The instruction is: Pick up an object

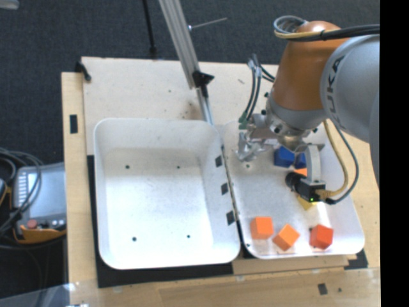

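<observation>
The grey arm with its orange band (pixel 307 69) reaches in from the right and hangs over the far end of the right-hand shallow white plastic bin (pixel 268 190), its wrist covering much of that bin's far edge. Below the wrist the metal two-finger gripper (pixel 246 151) points down near the bin's far-left corner, close to the wall it shares with the neighbouring bin; whether the jaws are spread or closed cannot be told from this angle, and nothing can be seen between them. The left-hand shallow white plastic bin (pixel 160 190) sits just beside the right one, their long walls touching, and its speckled floor shows a few small dark dots. In the right bin, a blue block (pixel 284 157) lies partly hidden under the wrist near the far edge, just beside the gripper on its right. Along the near edge of that bin three small cubes sit in a row, slightly apart: an orange cube (pixel 261 227) toward the near-left corner, a second orange cube turned cornerwise (pixel 287 236) in the middle, and a red-orange cube (pixel 321 236) toward the near-right corner.
</observation>
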`<act>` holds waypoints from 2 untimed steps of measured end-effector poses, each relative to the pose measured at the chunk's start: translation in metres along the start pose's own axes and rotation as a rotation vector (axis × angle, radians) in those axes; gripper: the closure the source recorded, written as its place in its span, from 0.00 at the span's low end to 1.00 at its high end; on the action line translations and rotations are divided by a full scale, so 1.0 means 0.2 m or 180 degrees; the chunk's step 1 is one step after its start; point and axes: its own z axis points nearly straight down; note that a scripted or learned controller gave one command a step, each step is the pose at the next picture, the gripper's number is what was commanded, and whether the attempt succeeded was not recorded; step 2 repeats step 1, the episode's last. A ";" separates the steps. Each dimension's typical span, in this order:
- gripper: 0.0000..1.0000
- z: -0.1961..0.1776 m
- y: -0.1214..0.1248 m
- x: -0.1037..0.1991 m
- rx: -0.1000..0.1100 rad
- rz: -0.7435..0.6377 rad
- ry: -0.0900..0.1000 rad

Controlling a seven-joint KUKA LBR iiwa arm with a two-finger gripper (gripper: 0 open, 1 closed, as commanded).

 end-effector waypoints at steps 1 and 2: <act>1.00 -0.02 -0.01 0.26 -0.0015 -0.0006 0.0002; 1.00 -0.02 -0.01 0.26 -0.0015 -0.0006 0.0002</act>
